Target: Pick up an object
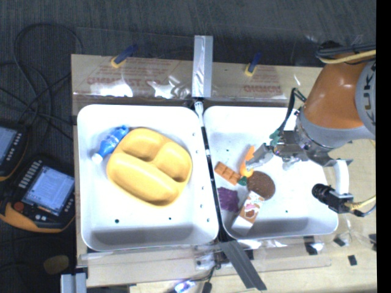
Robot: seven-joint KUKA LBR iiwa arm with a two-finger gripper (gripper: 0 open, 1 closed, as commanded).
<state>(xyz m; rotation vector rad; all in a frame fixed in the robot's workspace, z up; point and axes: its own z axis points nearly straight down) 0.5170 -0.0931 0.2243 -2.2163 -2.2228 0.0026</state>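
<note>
The tabletop (pixel 91 72) stood on dark carpet, bearing 2 smooth white bins. The left bin (pixel 98 224) held a rounded yellow cushion (pixel 149 165). The end effector (pixel 264 154), its state I could not tell, hung near the brown round object (pixel 261 184) in the right bin (pixel 299 221).

Even overhead light, glare on the white bins (pixel 140 240) (slightly overexposed), soft focus, faint shadows.
</note>
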